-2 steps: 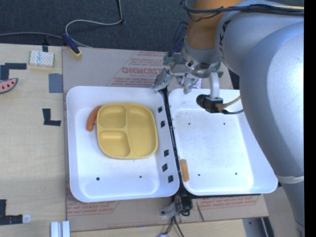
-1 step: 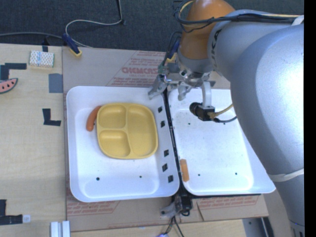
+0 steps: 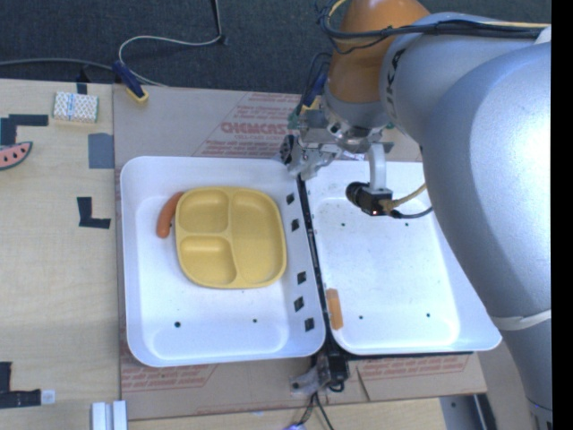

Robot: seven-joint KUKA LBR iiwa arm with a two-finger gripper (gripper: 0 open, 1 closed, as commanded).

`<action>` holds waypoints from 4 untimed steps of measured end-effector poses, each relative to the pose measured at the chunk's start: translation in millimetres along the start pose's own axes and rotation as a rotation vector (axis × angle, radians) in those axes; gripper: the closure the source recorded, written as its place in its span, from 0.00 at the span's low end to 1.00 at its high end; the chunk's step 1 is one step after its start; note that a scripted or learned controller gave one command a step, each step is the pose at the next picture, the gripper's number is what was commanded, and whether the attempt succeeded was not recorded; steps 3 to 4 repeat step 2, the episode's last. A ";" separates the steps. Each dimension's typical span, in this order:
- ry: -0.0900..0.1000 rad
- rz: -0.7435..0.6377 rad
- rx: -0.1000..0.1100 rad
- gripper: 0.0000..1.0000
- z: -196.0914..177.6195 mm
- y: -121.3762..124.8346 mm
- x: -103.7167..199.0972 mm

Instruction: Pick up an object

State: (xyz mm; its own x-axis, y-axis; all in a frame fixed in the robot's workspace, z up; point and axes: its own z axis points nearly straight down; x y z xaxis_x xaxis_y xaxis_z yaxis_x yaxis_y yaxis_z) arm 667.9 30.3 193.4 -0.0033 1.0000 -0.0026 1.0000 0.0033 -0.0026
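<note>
The grey arm (image 3: 483, 141) with its orange band comes in from the right, and its gripper (image 3: 309, 155) hangs over the far end of the divide between the 2 white bins. Whether the gripper is open or closed cannot be told from this angle; nothing shows between its tips. The left bin (image 3: 148, 330) lies below and to the left of the gripper, the right bin (image 3: 403, 321) below and to its right. A yellow 3-compartment plate (image 3: 231, 237) rests in the left bin, nearer the camera than the gripper. An orange sausage-like piece (image 3: 166, 216) touches the plate's left rim. A smaller orange piece (image 3: 334, 308) lies against the right bin's left wall, well toward the camera from the gripper.
</note>
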 end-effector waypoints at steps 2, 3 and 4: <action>0.000 -0.001 0.001 1.00 -9.3 -0.1 0.6; 0.000 -0.001 0.001 1.00 -9.3 -0.1 0.6; 0.000 -0.001 0.001 1.00 -9.3 -0.1 0.6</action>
